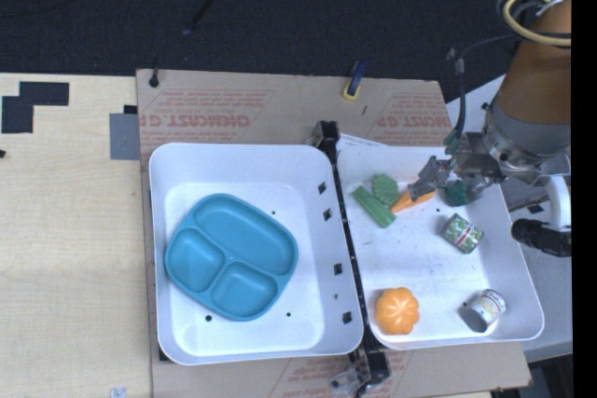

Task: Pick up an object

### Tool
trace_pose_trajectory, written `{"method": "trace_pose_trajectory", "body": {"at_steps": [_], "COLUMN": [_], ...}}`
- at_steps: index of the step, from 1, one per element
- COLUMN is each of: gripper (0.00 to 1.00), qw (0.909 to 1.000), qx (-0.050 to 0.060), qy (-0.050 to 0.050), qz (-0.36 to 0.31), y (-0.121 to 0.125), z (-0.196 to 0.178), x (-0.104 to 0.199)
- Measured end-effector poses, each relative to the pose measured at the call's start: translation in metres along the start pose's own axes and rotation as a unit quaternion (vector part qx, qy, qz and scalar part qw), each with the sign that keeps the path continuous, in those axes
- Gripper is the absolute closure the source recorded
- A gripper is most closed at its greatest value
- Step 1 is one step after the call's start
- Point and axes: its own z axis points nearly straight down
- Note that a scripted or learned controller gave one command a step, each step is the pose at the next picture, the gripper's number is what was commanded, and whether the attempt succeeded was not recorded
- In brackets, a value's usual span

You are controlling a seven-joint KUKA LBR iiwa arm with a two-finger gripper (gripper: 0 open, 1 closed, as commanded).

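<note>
Hovering over the right bin [522, 294], tool [438, 174] right above the carrot [414, 197]. Lying just left of the tool, long axis slanting toward the green block [373, 206]. Can't tell if open or closed.

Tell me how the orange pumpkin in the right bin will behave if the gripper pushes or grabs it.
The pumpkin looks round and ribbed, so a push would probably roll or scoot it toward the bin wall close by. Its surface looks smooth and glossy, likely plastic, so fingers may slip off the curve. It seems stiff and probably light.
</note>
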Motion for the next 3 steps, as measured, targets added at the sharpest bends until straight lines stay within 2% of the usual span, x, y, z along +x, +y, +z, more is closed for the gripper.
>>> {"method": "trace_pose_trajectory", "body": {"at_steps": [1, 3], "gripper": [0.00, 0.00], "qw": [1.0000, 1.0000], "qx": [-0.006, -0.004], "qy": [-0.001, 0.000], "qz": [-0.001, 0.000], "y": [0.002, 0.000], "z": [-0.007, 0.083], "x": [0.000, 0.000]}}
